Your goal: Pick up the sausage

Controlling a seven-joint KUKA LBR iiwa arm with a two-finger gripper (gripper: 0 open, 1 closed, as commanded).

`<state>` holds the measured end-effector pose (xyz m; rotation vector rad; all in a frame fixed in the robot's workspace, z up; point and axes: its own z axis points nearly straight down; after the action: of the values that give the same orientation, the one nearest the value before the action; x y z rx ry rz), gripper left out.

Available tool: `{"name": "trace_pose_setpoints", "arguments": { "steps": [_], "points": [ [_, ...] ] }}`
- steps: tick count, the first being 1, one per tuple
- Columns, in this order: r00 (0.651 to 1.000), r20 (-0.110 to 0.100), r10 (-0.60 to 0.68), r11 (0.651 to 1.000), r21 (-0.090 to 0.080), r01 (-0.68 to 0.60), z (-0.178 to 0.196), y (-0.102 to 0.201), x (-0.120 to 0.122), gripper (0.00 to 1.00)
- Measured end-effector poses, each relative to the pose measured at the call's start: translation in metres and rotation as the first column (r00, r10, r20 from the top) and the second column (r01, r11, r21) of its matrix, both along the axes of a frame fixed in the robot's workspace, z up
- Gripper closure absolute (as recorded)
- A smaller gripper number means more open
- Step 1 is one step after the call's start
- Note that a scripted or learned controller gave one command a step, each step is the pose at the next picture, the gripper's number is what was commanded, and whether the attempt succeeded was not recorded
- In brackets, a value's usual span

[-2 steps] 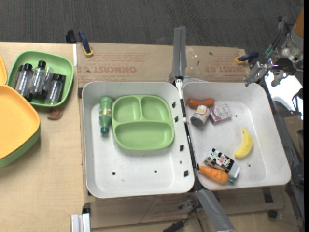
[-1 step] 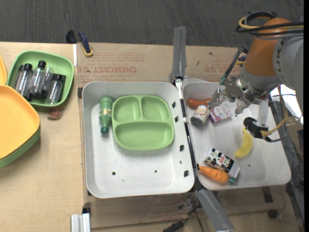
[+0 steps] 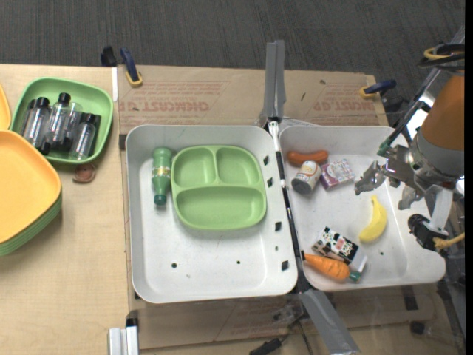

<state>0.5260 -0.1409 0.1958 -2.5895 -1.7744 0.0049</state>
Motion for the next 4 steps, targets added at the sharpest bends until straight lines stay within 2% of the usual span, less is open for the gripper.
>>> {"name": "trace_pose_setpoints", "arguments": {
  "steps": [1,4],
  "points": [
    [1.000,-0.002,-0.002,1.000,0.000,0.002,0.008,-0.001,0.000,1.00],
    [1.000,-0.009,-0.002,1.000,-0.003,0.002,0.031,-0.004,0.001,1.00]
  ]
}}
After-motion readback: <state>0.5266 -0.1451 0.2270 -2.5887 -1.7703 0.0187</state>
